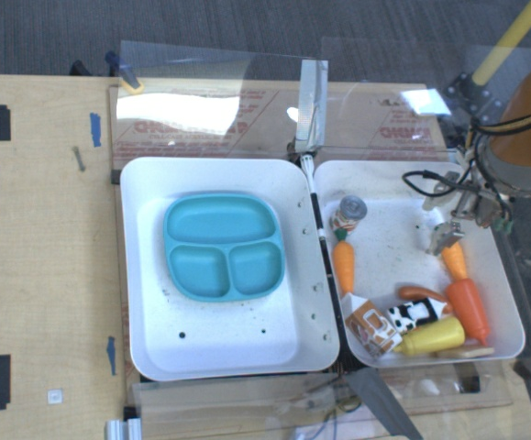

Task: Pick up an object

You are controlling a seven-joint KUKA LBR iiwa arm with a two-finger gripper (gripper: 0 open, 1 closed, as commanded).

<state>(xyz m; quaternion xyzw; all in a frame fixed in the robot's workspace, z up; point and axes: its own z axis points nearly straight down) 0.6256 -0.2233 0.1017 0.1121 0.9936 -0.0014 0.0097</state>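
2 white bins side by side, clear panels standing behind them. Left bin (146,273): holds 1 teal divided plate (224,246), 3 compartments, lying flat, nothing visible in them; a few dark specks on the bin floor near the front.

Right bin (384,177): that's where the clutter is. By the divider, a small grey-capped jar (348,213) w/ a little carrot (343,264) just below it, pointing toward the front. Front corner's a pile: brown-white boxy toy (372,326), black-and-white cow figure (414,314) beside it, yellow squeeze bottle (435,337) lying on its side at the front, a red-brown sausage-like piece (421,292) just behind the cow. Bigger orange carrot (468,308) lies along the right side, touching the pile. A thin stick (453,353) runs along the front wall.

Arm comes in top right, orange band showing. Gripper (446,236) low over the right bin's right half, w/ another small orange carrot piece (454,259) directly under its tip, touching or nearly so. Fingers too small & cluttered w/ cables: can't tell whether they're apart, together, or clamped on that piece.
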